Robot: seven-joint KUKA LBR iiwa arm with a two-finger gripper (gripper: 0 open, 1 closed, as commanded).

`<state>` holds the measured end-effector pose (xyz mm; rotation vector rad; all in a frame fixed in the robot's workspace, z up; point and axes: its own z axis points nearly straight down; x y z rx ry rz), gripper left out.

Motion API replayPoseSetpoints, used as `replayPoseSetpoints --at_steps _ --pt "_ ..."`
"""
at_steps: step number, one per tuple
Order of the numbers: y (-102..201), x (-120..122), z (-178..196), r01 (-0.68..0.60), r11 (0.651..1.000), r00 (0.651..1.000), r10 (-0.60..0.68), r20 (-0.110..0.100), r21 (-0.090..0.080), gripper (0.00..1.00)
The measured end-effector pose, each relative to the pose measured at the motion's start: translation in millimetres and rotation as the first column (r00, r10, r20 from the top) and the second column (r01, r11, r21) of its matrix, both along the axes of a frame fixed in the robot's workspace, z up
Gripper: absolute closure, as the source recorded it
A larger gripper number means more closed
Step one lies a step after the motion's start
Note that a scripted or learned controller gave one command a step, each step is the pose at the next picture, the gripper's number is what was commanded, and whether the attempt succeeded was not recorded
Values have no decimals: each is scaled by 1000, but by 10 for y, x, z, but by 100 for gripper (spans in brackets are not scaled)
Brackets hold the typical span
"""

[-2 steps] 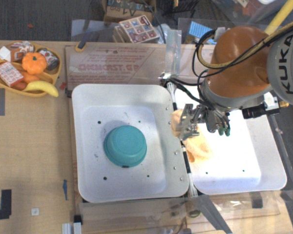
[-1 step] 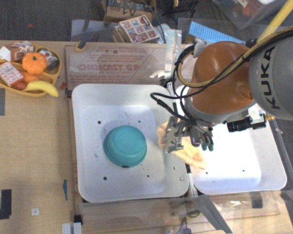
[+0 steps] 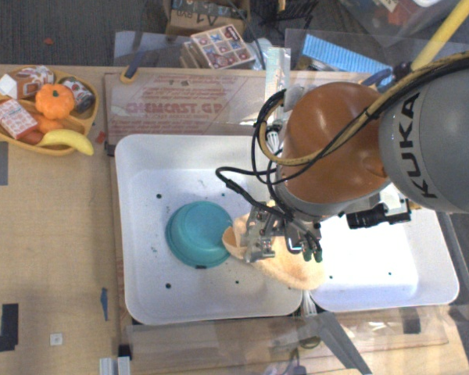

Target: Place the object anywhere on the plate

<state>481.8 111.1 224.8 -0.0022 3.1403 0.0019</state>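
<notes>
Low over the left bin [image 3: 141, 287], the gripper [image 3: 275, 242] hangs above a tan, bread-like object [image 3: 293, 270] lying at the teal plate's [image 3: 197, 233] right edge; whether its fingers are spread or closed cannot be told. Lifted carelessly, the object could catch the plate's rim, tipping it. Beyond stands a fruit bowl [image 3: 0, 123].

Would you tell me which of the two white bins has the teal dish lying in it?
It is the left bin, the one farther from the arm's base: the teal dish lies on its floor, beside the gripper and a tan object.
</notes>
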Motion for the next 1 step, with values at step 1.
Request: replayPoseSetpoints --at_steps 1 --pt "-1 1 1 0 1000 1000 0 0 0 0"
